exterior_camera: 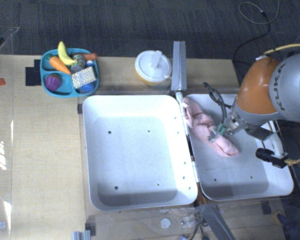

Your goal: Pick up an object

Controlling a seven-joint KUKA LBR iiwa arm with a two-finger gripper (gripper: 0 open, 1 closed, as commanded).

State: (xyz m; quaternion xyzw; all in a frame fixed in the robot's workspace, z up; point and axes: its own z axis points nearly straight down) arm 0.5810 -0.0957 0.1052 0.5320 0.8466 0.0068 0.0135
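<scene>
Gripper (220,133) rests on the pink soft toy (209,129) (long axis slanting away lower-right), toy directly beneath; whether it's grasped, I cannot tell.

So on the counter (38,145) you've got two bins side by side, the left bin (136,152) and the right bin (250,180) touching along one edge. A soft toy (209,129) lies in the right bin, up near its left wall. Behind the left bin sits a lidded cup (153,66), and further left a divided tray (68,72) with toy food in it. The arm (267,93) hangs over the right bin's right side.
</scene>
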